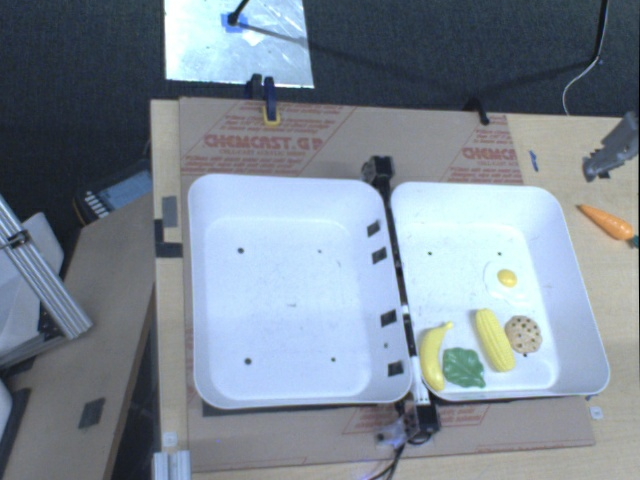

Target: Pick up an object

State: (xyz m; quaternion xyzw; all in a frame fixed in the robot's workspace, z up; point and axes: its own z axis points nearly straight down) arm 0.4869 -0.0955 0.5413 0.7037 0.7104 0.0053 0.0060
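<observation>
Right bin (pixel 560 268) holds toys bunched at its near edge: banana (pixel 433 356) upright-ish by the divider, green leaf (pixel 463 368), corn (pixel 494 340) long axis near-to-far, cookie (pixel 522 334), fried egg (pixel 505 279) apart, farther in. Far half is bare. Hand (pixel 612 153) sits off the bin at far right; grip state can't tell. Carrot (pixel 606 222) lies on the surface (pixel 420 138).

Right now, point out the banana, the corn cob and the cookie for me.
banana (pixel 432 356): camera view, middle of its curve.
corn cob (pixel 494 339): camera view, middle of the cob.
cookie (pixel 523 334): camera view, centre of its face.
</observation>
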